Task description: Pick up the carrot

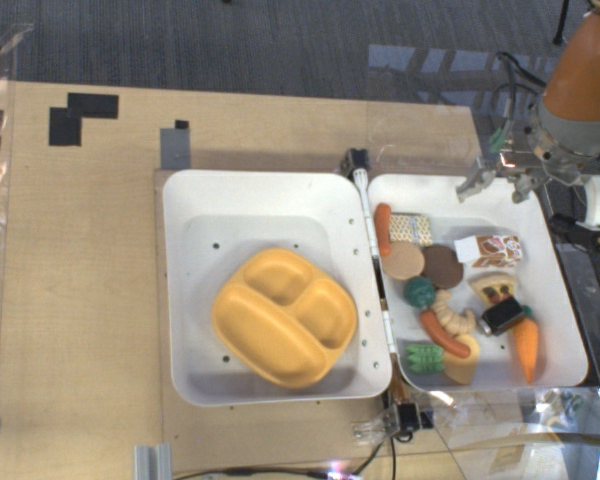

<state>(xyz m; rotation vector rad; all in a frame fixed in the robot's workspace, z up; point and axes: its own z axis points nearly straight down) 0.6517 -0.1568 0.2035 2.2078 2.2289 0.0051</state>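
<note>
The carrot (526,348), orange with a small green top, lies near the front right corner of the right bin (570,298), pointing toward the front edge. A black block (502,316) touches its green end. My gripper (496,183) hangs over the bin's back right corner, well behind the carrot. It is open, with its two fingers spread and nothing between them.
The right bin also holds a red sausage (383,230), two round brown discs (422,263), a green broccoli piece (419,291), an orange-red piece (446,332) and small printed boxes (492,249). A yellow divided plate (285,315) lies in the left bin (190,268).
</note>
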